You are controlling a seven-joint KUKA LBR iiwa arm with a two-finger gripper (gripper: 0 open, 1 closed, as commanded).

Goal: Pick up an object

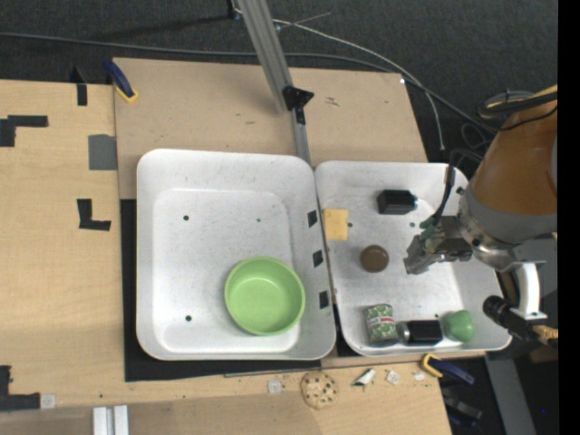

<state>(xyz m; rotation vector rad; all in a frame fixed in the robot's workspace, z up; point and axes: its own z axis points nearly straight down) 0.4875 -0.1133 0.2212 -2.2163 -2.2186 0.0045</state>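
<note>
Nearest the camera, on the bench in front of the bins: a small speckled disc [315, 389] and a few pale scraps [366, 378].

Right bin [349, 178], near edge, left to right: a small green-labelled can [380, 323], a dark oblong object [420, 333] touching it, and a green rounded object [459, 325] at the near right corner.

Left bin [163, 175], near part: a green bowl [264, 295], upright, mouth up.

Right bin, middle: a small brown round object [374, 258], lying alone on bare floor. Judged the likeliest thing to pick. Probably light and rigid; its rounded sides may slip or roll, so a hold across its widest part from straight above seems best.

Gripper [420, 254]: hangs low over the right bin, just right of the brown object and apart from it. Nothing shows between its jaws; whether they stand open or closed cannot be told from this angle.

Right bin, farther: a yellow block [335, 224] against the left wall; a black block [395, 201] beyond the gripper.

Far bench: a metal pole [263, 39] slanting away.
</note>
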